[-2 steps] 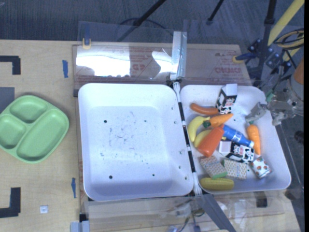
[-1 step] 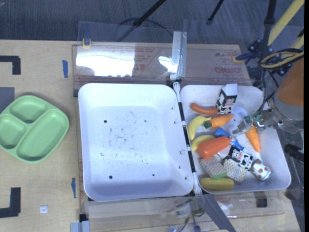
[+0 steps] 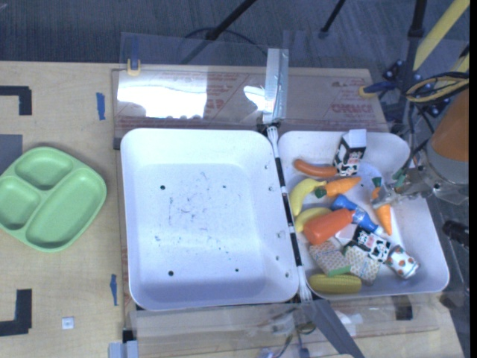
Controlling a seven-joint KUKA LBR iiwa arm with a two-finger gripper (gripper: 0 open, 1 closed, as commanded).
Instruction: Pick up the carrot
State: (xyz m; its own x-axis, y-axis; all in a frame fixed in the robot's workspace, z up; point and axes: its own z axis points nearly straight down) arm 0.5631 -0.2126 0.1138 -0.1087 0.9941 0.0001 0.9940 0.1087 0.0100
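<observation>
In the right bin [image 3: 428, 230], an orange carrot [image 3: 341, 186] with a green stub lies at a slant, between the banana [image 3: 304, 192] and a blue item [image 3: 352, 204]. A second small orange cone-shaped piece [image 3: 384, 217] lies nearer the bin's right side. My gripper [image 3: 390, 189] reaches in from the right and sits low, just above this small orange piece and to the right of the carrot. Nothing is visibly lifted.
The right bin also holds a milk carton [image 3: 349, 154], an orange sausage [image 3: 316, 168], a red-orange bottle [image 3: 328, 226], crackers [image 3: 328, 256], corn [image 3: 335, 283] and a can [image 3: 402, 263]. The left bin [image 3: 149, 162] lies beside it. A green divided plate [image 3: 48, 198] sits far left.
</observation>
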